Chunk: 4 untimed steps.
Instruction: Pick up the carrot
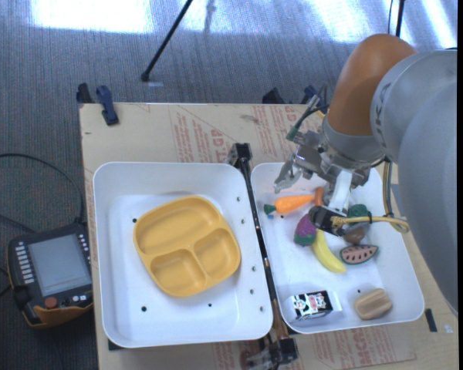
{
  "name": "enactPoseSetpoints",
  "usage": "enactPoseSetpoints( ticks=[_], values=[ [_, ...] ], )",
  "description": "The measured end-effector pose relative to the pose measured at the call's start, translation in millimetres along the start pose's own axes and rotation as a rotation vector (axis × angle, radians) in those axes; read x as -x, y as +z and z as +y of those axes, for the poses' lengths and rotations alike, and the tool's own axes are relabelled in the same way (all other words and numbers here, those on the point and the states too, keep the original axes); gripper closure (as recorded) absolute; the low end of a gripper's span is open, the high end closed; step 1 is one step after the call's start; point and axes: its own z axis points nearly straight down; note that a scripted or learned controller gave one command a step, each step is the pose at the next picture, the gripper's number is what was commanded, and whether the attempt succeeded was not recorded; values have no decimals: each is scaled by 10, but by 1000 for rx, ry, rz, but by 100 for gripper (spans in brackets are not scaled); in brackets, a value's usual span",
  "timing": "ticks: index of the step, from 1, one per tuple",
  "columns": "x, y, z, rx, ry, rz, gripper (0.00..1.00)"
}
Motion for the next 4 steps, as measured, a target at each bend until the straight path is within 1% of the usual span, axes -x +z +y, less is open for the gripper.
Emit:
enactPoseSetpoints(
  ticks=[1,2,3,4],
  values=[
    [490,516,136,5,-93,3,0],
    [553,1296,298,16,-69,9,0],
    [583,1493,661,6,358,8,0],
    [420,1488,547,4,682,10,0]
  ],
)
